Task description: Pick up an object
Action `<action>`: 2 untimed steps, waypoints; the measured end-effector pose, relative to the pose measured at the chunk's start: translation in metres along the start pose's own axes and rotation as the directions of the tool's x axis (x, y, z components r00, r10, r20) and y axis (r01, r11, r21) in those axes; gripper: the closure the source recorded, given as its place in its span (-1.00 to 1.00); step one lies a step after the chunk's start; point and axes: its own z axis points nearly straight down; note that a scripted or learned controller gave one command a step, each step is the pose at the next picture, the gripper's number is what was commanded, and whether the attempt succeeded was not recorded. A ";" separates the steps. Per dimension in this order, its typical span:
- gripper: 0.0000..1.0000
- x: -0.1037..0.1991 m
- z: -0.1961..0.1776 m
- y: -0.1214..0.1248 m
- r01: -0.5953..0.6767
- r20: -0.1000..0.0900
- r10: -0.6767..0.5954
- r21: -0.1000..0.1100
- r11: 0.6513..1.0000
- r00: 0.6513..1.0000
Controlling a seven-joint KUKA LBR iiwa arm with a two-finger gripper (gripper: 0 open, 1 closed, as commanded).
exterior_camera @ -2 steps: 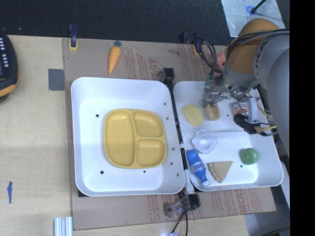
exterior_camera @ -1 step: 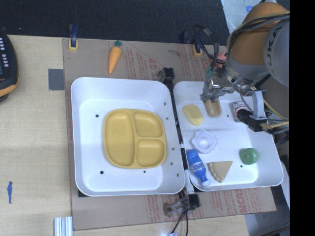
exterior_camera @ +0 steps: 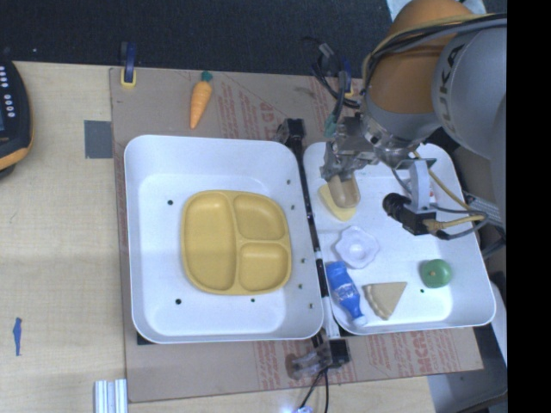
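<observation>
Roughly by size. Tan bench [exterior_camera: 60, 231] under a brown card mat [exterior_camera: 241, 101].

Grey arm [exterior_camera: 469, 76] with its orange band reaches in from the view's right and ends over the right bin [exterior_camera: 456, 252].

Left bin [exterior_camera: 155, 317] sits well to the view's left of the gripper, its rim touching the right bin's rim.

Yellow divided plate [exterior_camera: 237, 241] lies flat in the middle of the left bin, well apart from the gripper.

Gripper [exterior_camera: 342, 181] is low over the far left part of the right bin. Fingers are lost among the wrist hardware and the item below, so I cannot tell whether they are spread or pressed together.

Pale yellow lump [exterior_camera: 336, 203] is directly beneath the gripper and seems to touch it. I cannot tell whether it is gripped.

Blue bottle-like item [exterior_camera: 345, 291] lies nearer the camera than the gripper, against the right bin's left wall.

Tan wedge [exterior_camera: 386, 298] lies just beside the blue item, on its right in view.

Clear crumpled cup [exterior_camera: 356, 248] sits between the lump and the wedge, near the gripper.

Toy carrot [exterior_camera: 200, 100] lies on the card mat outside both bins, far to the gripper's left in view.

Green ball [exterior_camera: 436, 273] sits to the gripper's right and toward the camera, apart from the rest.
</observation>
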 end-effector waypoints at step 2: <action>1.00 0.017 0.037 0.043 -0.004 0.004 0.004 -0.001 1.000 1.000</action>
